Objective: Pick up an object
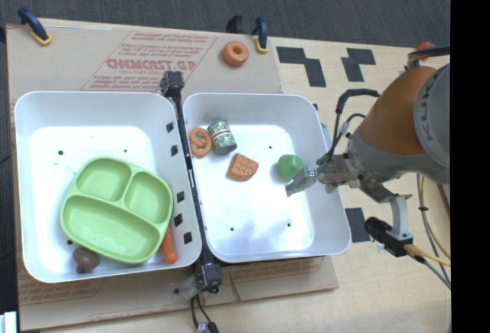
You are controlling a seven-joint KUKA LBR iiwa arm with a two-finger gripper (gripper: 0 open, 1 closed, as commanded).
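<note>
The right bin (230, 243) holds a round green object (288, 165) near its right wall, an orange waffle piece (243, 168), a green-and-white can (223, 136) and an orange ring (200, 141). My gripper (300, 183) reaches in over the right wall and sits just below and right of the green object, close to it or touching it. The view does not show anything held in the gripper.
The left bin (38, 132) carries a green divided plate (115, 209), a carrot (169, 247) and a brown lump (86, 259). An orange donut (236, 53) lies on the cardboard behind the bins. Clamps (260, 33) stand at the board's edge.
</note>
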